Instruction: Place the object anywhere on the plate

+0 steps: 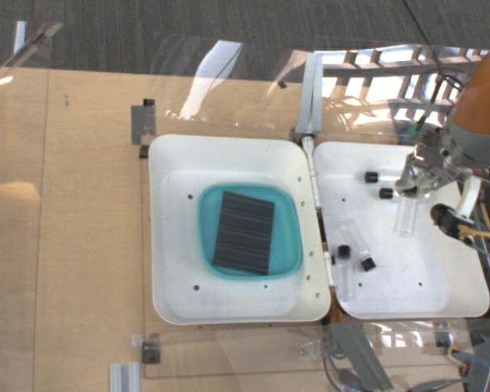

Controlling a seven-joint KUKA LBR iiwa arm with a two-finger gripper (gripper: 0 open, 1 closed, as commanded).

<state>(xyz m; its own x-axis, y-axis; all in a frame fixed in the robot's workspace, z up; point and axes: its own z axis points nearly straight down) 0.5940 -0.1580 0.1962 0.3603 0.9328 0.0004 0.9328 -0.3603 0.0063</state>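
The dark ribbed block (244,233) already lies flat in the teal plate (290,247), inside the left bin (171,292). The claw (414,183) hovers over the right bin (465,296); whether it is clenched cannot be told. A good finish means pulling away without disturbing the plate.

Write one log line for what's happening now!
slab: on plate | plate: left bin | gripper: over right bin

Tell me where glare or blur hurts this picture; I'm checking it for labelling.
Camera view: bright window reflections streak the clear panel along the top of the right bin; the gripper looks soft and washed out against the white. The teal plate and dark ridged block are evenly lit and sharp.
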